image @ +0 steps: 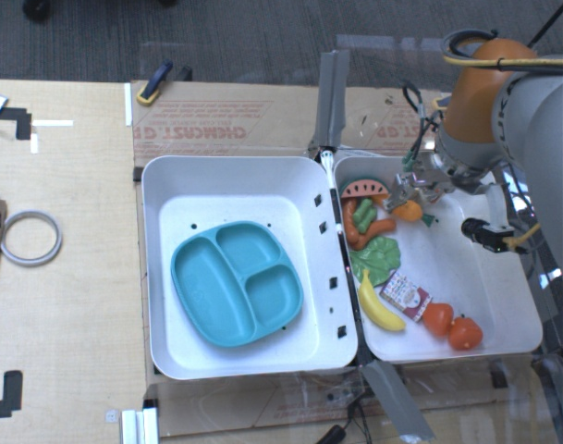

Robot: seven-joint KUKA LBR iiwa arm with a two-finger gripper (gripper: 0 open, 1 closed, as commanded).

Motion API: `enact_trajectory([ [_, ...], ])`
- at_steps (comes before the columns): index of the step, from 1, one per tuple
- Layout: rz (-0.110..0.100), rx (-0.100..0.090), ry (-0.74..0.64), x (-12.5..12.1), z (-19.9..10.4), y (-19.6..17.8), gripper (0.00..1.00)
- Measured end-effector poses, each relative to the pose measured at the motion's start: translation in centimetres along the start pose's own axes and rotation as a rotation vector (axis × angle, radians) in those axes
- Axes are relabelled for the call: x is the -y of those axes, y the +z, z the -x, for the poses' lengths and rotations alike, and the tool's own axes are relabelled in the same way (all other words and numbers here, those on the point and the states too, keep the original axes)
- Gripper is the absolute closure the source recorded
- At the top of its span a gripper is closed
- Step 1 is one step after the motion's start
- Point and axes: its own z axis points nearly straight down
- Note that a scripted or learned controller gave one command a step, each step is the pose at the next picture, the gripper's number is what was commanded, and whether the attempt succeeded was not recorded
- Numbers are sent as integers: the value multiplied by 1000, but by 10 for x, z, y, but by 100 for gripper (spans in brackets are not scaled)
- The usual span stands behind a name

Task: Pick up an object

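The right bin [503, 285] holds toy foods. A watermelon slice [364, 190], a green piece [365, 214] and an orange carrot [371, 230] lie at its far left. A small orange fruit [408, 212] sits just beside them. A green lettuce leaf [378, 255], a yellow banana [379, 305], a red packet [406, 295] and two red tomatoes [438, 317] [465, 333] lie toward the front. My gripper [413, 192] hangs low at the bin's back, right over the orange fruit and touching or nearly touching it.
The left bin [161, 248] holds a blue divided plate [237, 282]. A tape roll [28, 237] lies on the wooden bench at the left. The grey arm with its orange band [480, 81] and cables crosses the right bin's far right corner.
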Motion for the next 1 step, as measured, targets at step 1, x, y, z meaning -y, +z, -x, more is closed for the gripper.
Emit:
enact_trajectory([
  [1,20,-1,-33,-6,-38,-92,100],
])
